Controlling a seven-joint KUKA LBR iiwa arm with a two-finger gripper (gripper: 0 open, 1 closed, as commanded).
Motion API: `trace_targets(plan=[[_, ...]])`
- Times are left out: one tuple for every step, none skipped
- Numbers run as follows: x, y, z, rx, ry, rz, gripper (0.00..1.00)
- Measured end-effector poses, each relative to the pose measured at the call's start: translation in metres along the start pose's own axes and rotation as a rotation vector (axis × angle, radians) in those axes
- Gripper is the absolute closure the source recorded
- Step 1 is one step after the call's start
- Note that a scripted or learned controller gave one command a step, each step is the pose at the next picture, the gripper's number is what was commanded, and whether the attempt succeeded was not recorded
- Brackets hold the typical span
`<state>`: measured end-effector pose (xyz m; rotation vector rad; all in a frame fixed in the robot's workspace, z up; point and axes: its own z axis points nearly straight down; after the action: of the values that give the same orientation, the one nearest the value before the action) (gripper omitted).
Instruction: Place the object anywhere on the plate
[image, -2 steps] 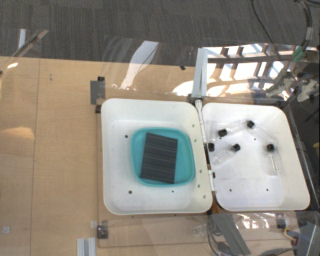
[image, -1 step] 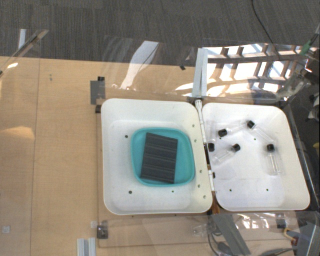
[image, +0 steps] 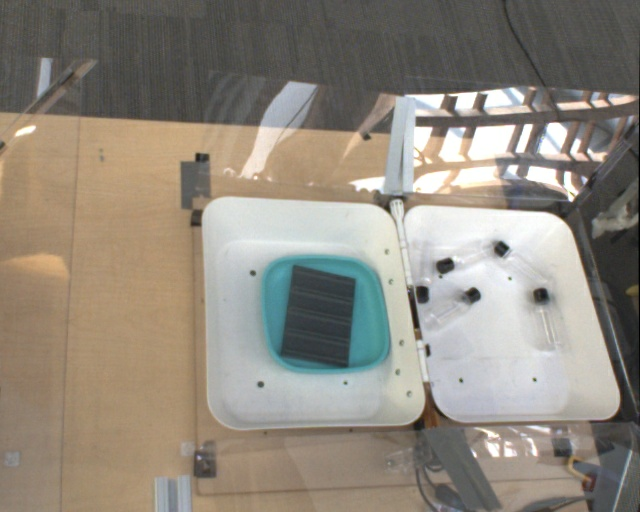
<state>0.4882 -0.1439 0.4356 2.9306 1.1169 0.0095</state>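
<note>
The dark ribbed block (image: 319, 315) lies flat on the teal plate (image: 374, 340) (left bin (image: 232, 400)); gripper state I cannot tell.

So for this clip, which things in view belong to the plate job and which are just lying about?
Job:
- teal rounded-square plate in the left white bin
- dark grey ribbed rectangular block, lying on the plate

Lying about:
- clear plastic tubes with black caps, scattered in the right white bin
</note>
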Motion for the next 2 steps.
trace_targets(plan=[[-0.013, 0.015, -0.001, -0.001, 0.001, 0.259, 0.0], [-0.039, 0.044, 0.0, -0.001, -0.001, 0.519, 0.0]])
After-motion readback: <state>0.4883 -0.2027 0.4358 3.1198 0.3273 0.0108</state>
